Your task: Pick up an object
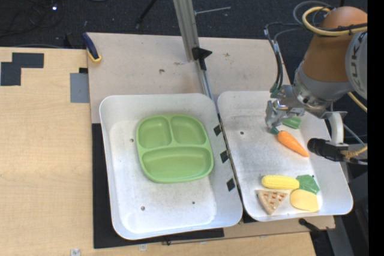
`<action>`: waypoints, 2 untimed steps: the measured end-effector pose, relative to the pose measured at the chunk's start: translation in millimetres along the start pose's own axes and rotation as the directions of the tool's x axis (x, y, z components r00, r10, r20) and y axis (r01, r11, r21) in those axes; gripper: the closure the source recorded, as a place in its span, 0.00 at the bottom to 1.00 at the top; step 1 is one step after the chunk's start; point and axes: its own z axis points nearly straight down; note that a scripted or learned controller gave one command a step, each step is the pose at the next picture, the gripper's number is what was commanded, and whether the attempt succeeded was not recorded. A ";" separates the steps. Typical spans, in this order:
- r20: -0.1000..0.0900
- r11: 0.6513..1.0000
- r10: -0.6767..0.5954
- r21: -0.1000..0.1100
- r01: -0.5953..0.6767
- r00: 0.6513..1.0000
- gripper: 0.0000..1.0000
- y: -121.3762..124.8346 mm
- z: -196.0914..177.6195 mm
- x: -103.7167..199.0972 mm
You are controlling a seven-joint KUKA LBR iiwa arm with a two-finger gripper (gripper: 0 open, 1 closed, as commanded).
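My fingers [276, 121] hang over the right bin [252, 153]; their state cannot be determined. The carrot [293, 142] lies just beside them. Probably light, rigid, smooth: grip across its thick midsection.

1. The bench [42, 147] had a pale wood-grain top, and it stretched well away from the pincer [277, 122], toward the side opposite the arm.
2. A tan board [144, 66] lay on the bench, beyond the pincer and to that same side, with small dark marks on it.
3. Two shallow white bins sat side by side on the bench; the right bin [252, 159] lay directly under the pincer.
4. The left bin [120, 189] touched the right one along their shared edge, beside the pincer.
5. A yellow-and-blue object [92, 50] rested at the board's far corner, well apart from the pincer.
6. An upright metal post [185, 15] rose from the board, beyond the pincer.
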 end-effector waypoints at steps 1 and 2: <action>0.000 1.000 -0.005 0.000 0.005 1.000 1.00 0.9 -42.8 -1.1; -0.002 1.000 -0.009 0.008 0.009 1.000 1.00 -11.4 -28.0 52.2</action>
